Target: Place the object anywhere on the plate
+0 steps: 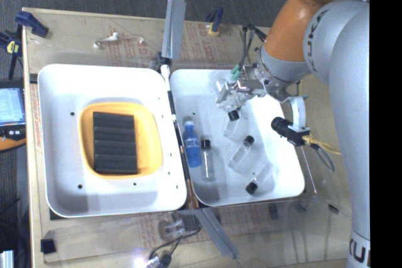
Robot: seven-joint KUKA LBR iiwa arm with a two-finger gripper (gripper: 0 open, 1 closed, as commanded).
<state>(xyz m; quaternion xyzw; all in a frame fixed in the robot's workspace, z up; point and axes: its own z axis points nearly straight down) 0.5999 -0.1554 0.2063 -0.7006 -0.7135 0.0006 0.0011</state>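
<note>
— Two bins, side by side on the surface (81, 41): is that what you have in front of you?

— Yes. In your left bin (50, 78) a yellow plate (85, 128) sits about in the middle, and a dark ridged block (115, 142) lies flat on it, inside the rim.

— And the right bin (188, 81)?

— You have a blue bottle (191, 144) near its left wall, lying lengthwise. Just beside that is a slim clear vial (206, 163) with a black cap. Three more clear vials with black caps lie further right: one upper (233, 123), one in the middle (242, 154), one near the front wall (260, 177). None of them touches the plate.

— Where is your gripper (230, 97)?

— Over the far part of the right bin, well apart from the plate. The grey arm (333, 41) reaches in from the right, its orange band (292, 22) above the wrist.

— Wide, narrow, or holding something?

— You cannot tell from here. The black cap of the upper vial shows just below the metal tip, but whether it is gripped or only lying underneath is unclear.

— Anything else on the surface?

— A blue clamp (31, 23) at the far left corner, another (215, 17) behind the bins.
</note>
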